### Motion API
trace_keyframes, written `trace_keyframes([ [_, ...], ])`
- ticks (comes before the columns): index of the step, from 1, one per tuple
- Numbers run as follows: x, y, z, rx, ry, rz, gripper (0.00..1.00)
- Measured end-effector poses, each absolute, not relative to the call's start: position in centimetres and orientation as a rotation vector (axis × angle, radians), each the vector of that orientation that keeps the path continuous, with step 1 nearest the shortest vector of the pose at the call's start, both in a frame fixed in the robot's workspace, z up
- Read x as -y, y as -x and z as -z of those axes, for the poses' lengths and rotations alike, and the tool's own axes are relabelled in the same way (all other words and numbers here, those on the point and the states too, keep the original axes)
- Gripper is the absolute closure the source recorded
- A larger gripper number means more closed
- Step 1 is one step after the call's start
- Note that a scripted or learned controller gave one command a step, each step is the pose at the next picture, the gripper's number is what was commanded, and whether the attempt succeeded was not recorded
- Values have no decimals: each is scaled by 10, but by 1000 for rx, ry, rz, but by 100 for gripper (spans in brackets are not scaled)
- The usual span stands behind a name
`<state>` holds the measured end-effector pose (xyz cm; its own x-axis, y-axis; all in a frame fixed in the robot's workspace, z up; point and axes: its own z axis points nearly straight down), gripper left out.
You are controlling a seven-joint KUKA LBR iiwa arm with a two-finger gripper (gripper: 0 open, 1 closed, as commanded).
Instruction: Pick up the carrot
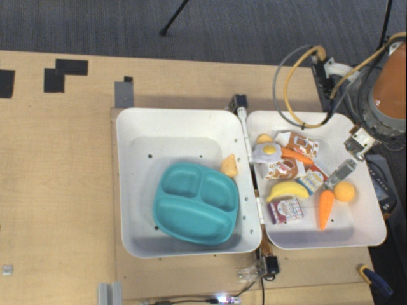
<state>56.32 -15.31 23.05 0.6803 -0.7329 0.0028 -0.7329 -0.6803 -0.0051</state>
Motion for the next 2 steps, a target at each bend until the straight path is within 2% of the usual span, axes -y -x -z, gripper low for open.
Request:
trace_keyframes([
  [1, 174, -536, -85, -1223, 2892, 2, 0],
  [2, 151, -493, -85, -825, 3029, 6, 0],
])
